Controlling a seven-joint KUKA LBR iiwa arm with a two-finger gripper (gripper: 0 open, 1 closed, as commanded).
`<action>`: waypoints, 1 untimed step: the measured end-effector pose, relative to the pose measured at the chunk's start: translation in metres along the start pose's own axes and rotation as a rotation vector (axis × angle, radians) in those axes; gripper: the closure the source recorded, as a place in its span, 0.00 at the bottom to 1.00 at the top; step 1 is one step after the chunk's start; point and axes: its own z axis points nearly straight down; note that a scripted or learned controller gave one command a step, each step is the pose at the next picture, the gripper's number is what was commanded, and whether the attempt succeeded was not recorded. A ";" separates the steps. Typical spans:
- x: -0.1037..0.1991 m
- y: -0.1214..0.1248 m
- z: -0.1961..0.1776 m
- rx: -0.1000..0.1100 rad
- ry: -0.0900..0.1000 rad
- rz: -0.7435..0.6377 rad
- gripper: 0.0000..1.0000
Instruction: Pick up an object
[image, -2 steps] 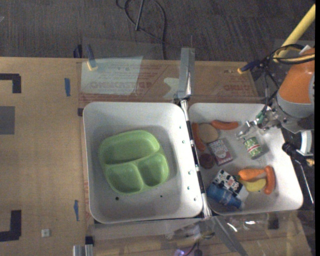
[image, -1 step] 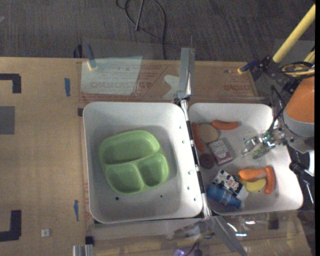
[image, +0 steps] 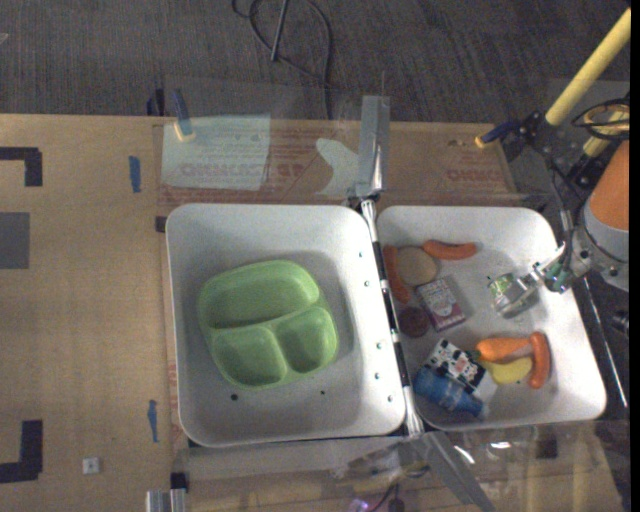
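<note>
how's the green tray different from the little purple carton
The green tray is large, divided into three compartments, and sits alone in the left bin. The purple carton is small, boxy, and crowded among other items in the right bin. Both lie flat and tilted askew.

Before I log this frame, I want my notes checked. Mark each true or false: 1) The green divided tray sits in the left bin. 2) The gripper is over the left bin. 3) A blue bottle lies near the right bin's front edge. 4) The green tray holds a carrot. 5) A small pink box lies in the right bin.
1) True: the green divided tray sits in the left bin.
2) False: the gripper is over the right bin.
3) True: the blue bottle lies near its front edge.
4) False: the tray's compartments are bare; an orange carrot lies in the right bin.
5) True: the pink box lies there.
</note>
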 end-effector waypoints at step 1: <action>-0.004 -0.002 -0.011 -0.005 -0.005 0.008 1.00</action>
